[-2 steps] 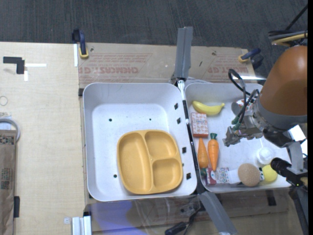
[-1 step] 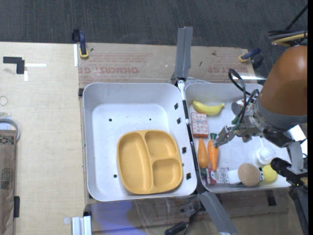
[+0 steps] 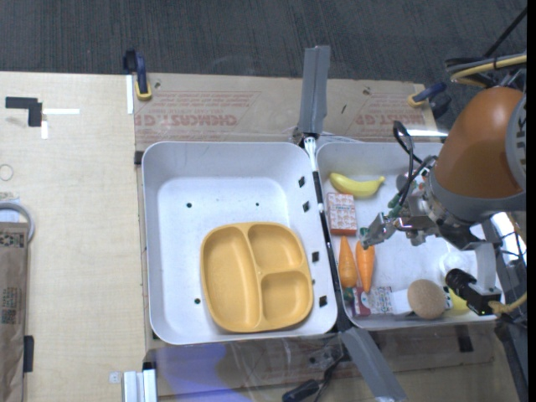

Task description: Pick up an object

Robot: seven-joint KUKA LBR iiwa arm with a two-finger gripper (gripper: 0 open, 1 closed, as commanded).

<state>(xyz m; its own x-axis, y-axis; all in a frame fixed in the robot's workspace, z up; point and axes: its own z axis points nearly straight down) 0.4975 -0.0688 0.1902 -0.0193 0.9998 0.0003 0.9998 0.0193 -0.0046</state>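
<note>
My gripper [image 3: 377, 231] hangs over the right bin [image 3: 394, 153], just above and to the right of the tops of two orange carrots [image 3: 356, 263] that lie side by side. A yellow banana [image 3: 356, 183] lies at the back of this bin. Below it sits a small red and white box [image 3: 340, 212]. At the front lie a printed packet [image 3: 378, 300], a brown round ball [image 3: 426, 298] and a yellow piece [image 3: 457, 303]. I see nothing hanging from the gripper.
The left bin [image 3: 167, 224] holds a yellow divided plate [image 3: 255, 275]. The arm's orange band and grey wrist [image 3: 481, 162] cover the right bin's far right side. A grey divider post [image 3: 315, 90] stands between the bins at the back.
</note>
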